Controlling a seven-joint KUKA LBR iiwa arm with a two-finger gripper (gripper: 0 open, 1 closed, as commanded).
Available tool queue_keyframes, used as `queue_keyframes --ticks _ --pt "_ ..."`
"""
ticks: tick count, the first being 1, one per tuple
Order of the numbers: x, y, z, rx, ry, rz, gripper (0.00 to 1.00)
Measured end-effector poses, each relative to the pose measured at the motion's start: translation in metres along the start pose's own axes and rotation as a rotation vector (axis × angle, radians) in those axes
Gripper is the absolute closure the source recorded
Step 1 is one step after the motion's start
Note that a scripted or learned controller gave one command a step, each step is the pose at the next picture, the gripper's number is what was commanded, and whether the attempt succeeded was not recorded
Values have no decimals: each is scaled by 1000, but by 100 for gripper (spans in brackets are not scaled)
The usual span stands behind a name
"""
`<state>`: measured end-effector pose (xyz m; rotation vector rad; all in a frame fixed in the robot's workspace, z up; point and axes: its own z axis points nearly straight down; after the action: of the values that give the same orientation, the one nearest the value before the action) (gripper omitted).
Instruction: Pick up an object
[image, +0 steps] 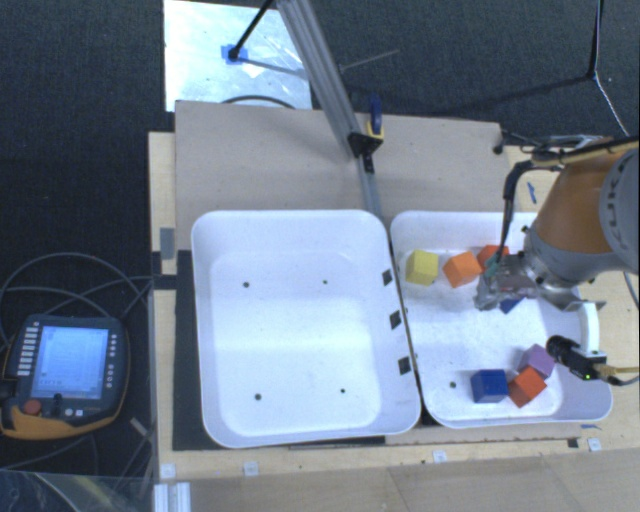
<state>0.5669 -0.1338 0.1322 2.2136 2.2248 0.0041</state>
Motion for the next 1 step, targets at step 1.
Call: queue_keyframes --ticks 1 --pt "7 -4 -58 -4 -1 0 100"
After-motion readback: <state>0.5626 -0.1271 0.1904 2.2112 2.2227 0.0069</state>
